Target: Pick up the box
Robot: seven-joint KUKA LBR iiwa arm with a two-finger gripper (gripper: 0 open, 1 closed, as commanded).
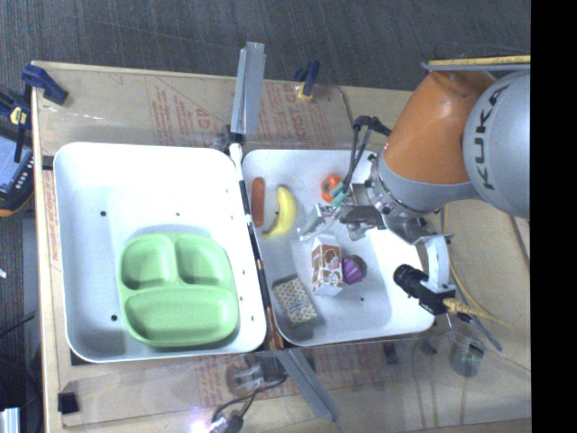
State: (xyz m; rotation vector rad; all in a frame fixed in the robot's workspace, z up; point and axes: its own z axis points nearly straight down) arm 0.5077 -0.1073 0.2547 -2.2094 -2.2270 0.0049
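The grey arm (491, 142) bears the black letters "KUKA" on its side; nothing else is legible.

Robotics lab: clamped plywood bench (135, 106), KUKA arm (469, 142).

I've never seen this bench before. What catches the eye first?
The grey and orange arm looms over the right bin, where a banana, a small box and other small items lie scattered. In the left bin sits a bright green divided tray.
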